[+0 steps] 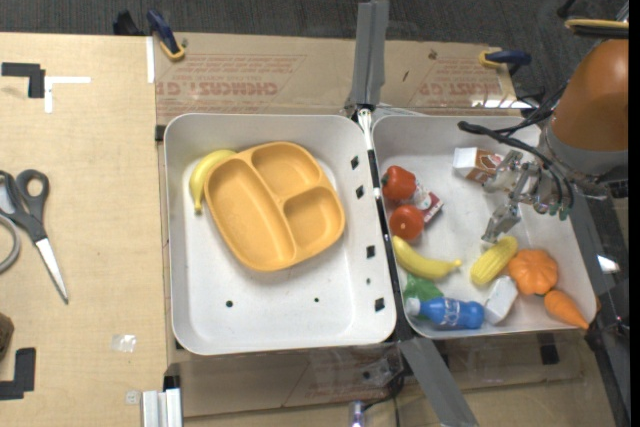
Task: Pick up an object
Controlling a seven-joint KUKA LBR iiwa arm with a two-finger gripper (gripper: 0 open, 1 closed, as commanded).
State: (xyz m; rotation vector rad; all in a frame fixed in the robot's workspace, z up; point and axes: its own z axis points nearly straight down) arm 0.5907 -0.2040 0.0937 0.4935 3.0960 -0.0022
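Observation:
My gripper (498, 225) hangs low over the right bin (440, 140), just above a yellow corn cob (493, 263) and apart from it. Around it lie an orange pumpkin (532, 271), a carrot (566, 308), a white block (500, 300), a blue bottle (451, 313) with a green piece (421, 290), a banana (425, 262), two red tomatoes (399, 183) (407, 221) and a brown-and-white packet (480, 162). I see nothing held by the gripper.
The left bin (200, 315) holds a yellow divided plate (275, 203) with a second banana (204, 177) at its left rim. Scissors (36, 227) lie on the wooden bench at the far left. Blue clamps (166, 36) (508, 59) pin the cardboard behind the bins.

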